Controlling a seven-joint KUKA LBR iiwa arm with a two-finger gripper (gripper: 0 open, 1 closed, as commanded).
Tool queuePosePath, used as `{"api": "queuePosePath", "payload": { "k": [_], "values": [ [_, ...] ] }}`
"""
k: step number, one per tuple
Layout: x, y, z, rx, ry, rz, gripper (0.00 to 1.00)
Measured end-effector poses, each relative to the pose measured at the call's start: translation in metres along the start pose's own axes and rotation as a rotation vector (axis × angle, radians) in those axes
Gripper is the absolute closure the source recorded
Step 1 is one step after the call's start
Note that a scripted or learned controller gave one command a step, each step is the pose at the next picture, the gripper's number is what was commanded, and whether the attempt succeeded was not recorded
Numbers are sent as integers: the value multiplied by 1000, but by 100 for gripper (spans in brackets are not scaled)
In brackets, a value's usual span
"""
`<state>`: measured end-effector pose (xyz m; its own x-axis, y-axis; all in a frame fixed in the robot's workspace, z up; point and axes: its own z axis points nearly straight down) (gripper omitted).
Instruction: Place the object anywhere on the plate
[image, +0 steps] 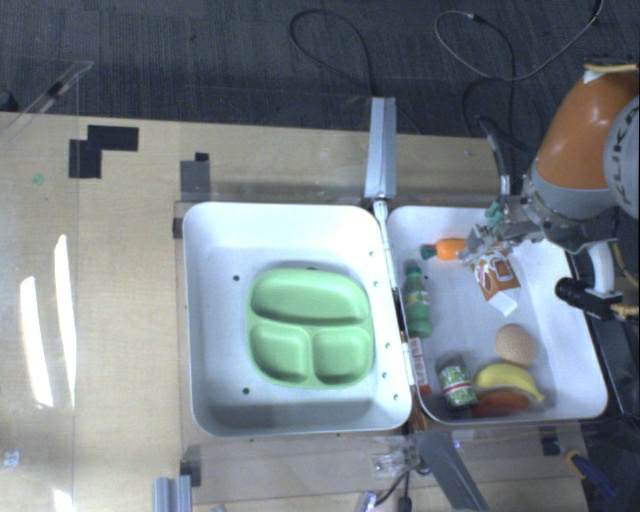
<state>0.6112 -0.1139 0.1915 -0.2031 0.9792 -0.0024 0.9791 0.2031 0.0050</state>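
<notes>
hovering over the right bin, the gripper sits just above an orange-white packet, beside a toy carrot. whether it grips anything i cannot tell. the green plate lies in the left bin.

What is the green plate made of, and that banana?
The green plate looks like matte plastic: one even colour, soft moulded compartments, rounded rims. The banana looks like smooth, slightly shiny plastic, probably a toy, though the view cannot rule out real fruit.
</notes>
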Motion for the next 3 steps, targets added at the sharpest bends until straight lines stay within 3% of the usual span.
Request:
{"api": "queuePosePath", "payload": {
  "k": [1,2,3],
  "values": [
    [79,21,6,1,2,-85,100],
    [141,14,7,2,2,-180,100],
    [166,14,7,2,3,-305,100]
  ]
}}
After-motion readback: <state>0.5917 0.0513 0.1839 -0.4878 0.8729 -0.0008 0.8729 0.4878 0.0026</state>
